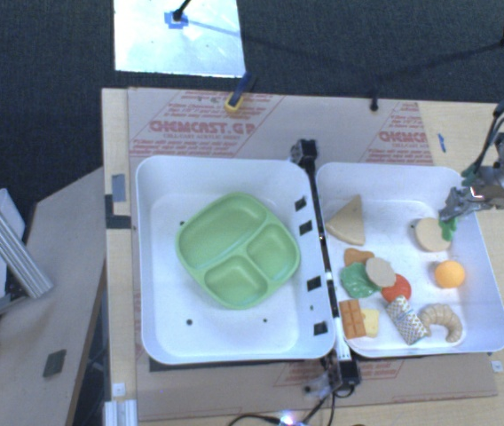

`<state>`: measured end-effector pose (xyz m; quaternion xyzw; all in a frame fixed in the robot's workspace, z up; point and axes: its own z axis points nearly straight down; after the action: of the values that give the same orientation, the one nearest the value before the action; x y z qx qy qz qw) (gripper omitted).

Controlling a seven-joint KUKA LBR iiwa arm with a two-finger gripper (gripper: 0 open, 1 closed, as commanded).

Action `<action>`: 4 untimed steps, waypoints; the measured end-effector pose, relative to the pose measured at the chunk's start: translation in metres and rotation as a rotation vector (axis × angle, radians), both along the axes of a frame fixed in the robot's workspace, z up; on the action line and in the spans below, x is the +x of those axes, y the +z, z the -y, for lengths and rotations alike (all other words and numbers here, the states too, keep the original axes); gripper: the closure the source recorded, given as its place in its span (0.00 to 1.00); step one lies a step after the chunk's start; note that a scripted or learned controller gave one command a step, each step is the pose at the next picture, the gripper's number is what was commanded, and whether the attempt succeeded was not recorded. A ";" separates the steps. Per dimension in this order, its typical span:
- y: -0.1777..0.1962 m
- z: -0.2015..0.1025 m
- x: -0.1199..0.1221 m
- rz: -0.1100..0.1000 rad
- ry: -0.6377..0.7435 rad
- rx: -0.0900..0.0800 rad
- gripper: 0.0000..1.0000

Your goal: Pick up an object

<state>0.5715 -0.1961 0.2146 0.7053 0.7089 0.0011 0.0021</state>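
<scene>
The pincer (pixel 461 204) hangs over the right bin (pixel 493 302), beside a round tan cookie (pixel 429 235). I cannot tell if it is open. Nothing looks lifted yet.

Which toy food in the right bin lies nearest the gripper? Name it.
The round beige slice, by the bin's right wall just below the gripper. The orange ball, croissant and tan wedge all lie farther off.
</scene>
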 end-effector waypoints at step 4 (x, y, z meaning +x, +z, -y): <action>0.023 -0.153 -0.018 -0.003 0.001 0.002 1.00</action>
<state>0.5540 -0.0432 0.2375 0.7050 0.7092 0.0008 0.0005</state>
